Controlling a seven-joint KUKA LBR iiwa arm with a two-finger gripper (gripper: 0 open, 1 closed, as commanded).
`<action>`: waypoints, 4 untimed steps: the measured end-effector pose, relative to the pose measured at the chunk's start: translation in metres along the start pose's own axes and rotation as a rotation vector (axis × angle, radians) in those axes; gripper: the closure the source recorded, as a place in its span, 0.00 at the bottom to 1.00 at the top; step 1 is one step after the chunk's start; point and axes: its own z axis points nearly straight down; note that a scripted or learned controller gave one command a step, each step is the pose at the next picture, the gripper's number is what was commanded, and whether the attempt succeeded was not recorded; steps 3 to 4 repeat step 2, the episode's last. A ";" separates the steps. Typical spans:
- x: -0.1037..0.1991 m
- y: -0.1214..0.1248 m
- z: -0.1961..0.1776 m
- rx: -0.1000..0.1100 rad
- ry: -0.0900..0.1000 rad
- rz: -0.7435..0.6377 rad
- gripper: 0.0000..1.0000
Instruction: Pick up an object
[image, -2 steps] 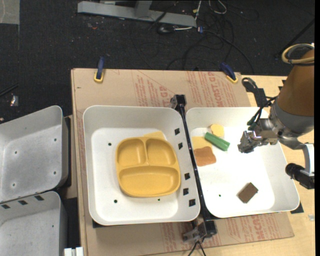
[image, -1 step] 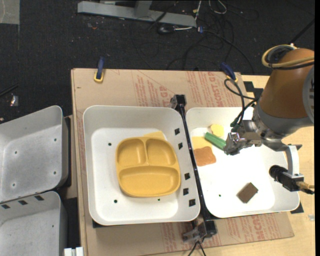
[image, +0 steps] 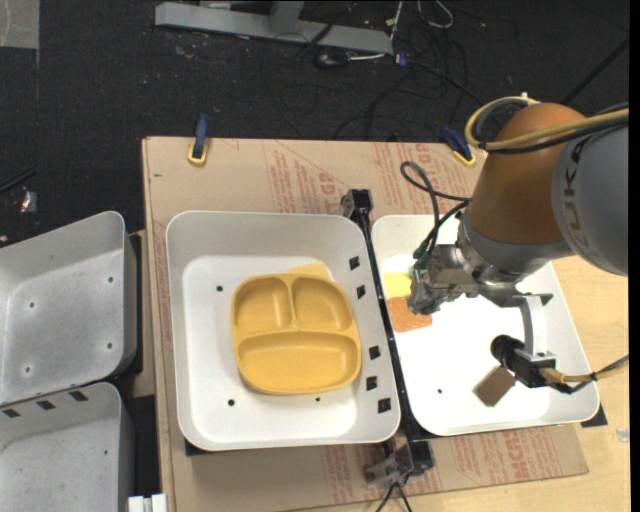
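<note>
My gripper (image: 426, 292) hangs low over the left side of the right bin (image: 560, 300), seen from above. Just beneath and beside it lie a flat orange piece (image: 408, 317) and a yellow piece (image: 396, 285), both partly covered by the gripper body. A small brown block (image: 491, 386) lies in the same bin toward the front right, apart from the gripper. A yellow divided plate (image: 296, 334) sits in the middle of the left bin (image: 200, 260), with a pale yellow sheet's corner (image: 314, 270) showing behind it.
The arm's bulky grey and orange wrist (image: 525, 185) covers the back of the right bin. A black fitting with a cable (image: 518, 359) sits above the brown block. A black divider (image: 378, 310) runs between the bins. White trays (image: 60, 300) lie left of the bench.
</note>
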 end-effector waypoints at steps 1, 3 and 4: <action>0.047 0.003 0.010 0.000 0.000 0.000 1.00; 0.100 0.011 0.001 -0.003 0.001 -0.001 1.00; 0.100 0.011 0.001 -0.003 0.001 -0.001 1.00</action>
